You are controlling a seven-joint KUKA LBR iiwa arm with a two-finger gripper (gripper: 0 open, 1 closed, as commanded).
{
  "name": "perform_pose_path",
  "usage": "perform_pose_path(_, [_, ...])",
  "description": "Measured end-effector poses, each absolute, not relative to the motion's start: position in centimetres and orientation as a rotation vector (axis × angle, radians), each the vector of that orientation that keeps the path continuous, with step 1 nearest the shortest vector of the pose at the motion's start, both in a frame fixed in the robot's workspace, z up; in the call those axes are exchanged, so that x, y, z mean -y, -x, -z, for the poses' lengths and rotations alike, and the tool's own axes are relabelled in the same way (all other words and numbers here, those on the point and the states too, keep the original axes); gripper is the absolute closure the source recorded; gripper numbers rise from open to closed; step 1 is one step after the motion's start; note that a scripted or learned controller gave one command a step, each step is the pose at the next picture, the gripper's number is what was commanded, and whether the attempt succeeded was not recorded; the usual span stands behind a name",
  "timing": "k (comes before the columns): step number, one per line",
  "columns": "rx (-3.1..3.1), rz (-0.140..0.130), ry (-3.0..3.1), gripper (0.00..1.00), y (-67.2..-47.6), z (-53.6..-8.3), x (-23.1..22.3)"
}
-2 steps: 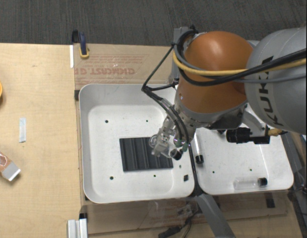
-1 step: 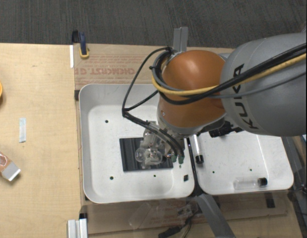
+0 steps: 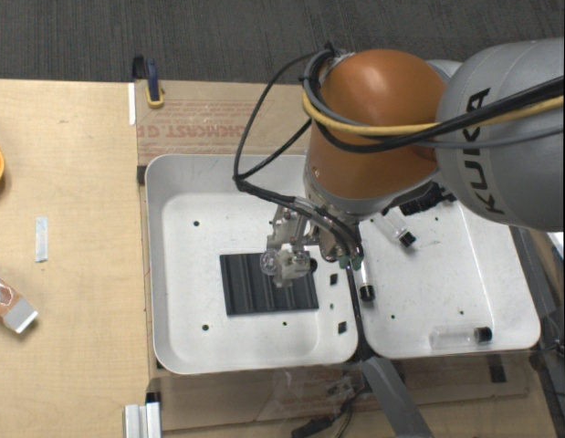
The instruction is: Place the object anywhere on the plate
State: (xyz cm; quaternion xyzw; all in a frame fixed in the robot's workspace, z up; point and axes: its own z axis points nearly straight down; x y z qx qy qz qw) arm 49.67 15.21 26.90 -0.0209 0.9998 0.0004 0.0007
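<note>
A black ribbed plate [image 3: 255,290] lies flat in the middle of the left white bin [image 3: 172,245]. My gripper [image 3: 284,265] hangs directly over the plate's upper right part, low and close to its surface. The grey wrist and orange band [image 3: 378,108] loom above it and hide what lies under the arm. A small pale glossy shape sits at the gripper's tip, against the plate; I cannot make out what it is or whether it is held.
The right bin [image 3: 465,281] holds small black pieces [image 3: 405,238], [image 3: 366,292] and a clear stick with a black end [image 3: 460,338]. Black cables loop from the wrist over the left bin's back rim. The wooden bench to the left carries small items [image 3: 10,307].
</note>
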Motion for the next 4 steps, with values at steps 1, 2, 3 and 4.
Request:
perform_pose_path(1, [-3.140, -0.001, 0.033, 1.00, -50.4, -29.1, -14.5])
perform_pose_path(2, [-3.137, -0.001, 0.172, 1.00, -52.7, -25.0, -10.8])
perform_pose_path(3, [-3.137, -0.001, 0.172, 0.00, -52.7, -25.0, -10.8])
perform_pose_path(4, [-3.135, -0.002, 0.163, 1.00, -52.9, -25.9, -10.7])
